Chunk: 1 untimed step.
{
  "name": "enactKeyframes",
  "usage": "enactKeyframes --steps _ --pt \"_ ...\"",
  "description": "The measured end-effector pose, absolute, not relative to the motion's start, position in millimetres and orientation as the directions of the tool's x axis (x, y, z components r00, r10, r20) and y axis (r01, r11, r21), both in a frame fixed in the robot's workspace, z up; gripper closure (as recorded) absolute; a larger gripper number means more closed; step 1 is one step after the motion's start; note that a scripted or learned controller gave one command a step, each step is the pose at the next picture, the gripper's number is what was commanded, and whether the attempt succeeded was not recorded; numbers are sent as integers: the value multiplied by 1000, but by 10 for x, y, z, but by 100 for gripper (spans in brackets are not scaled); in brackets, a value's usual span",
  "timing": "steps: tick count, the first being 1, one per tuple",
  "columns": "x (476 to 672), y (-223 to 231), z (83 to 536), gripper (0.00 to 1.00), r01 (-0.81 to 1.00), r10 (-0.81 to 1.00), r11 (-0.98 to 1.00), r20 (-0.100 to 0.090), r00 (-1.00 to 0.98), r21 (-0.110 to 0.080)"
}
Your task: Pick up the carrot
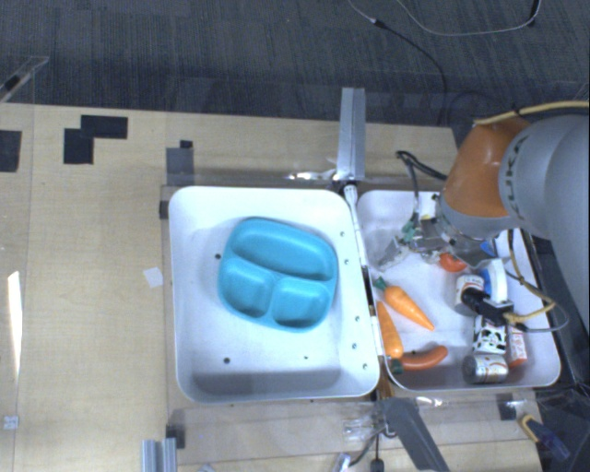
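Carrot, a small orange tapered plastic toy with a green stub, was seen lying in the right white bin, just below the tool. It was judged light, stiff and slippery, best taken across its thick middle. Whether the tool was spread or closed could not be told.

Glossy white plastic bins, matt blue plastic tray, smooth orange carrot, pale wood-grain bench, brushed metal post

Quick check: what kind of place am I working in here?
Likely a robotics lab test bench: two shallow white bins fixed to a wooden bench, toy food like the orange plastic carrot, and loose black cables.
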State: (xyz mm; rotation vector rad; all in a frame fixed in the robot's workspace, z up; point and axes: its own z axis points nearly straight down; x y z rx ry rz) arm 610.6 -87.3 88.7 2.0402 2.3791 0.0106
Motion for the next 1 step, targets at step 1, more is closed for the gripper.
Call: enactKeyframes --steps 1 --pt "5530 -880 898 0 996 996 93 -1 -93 12"
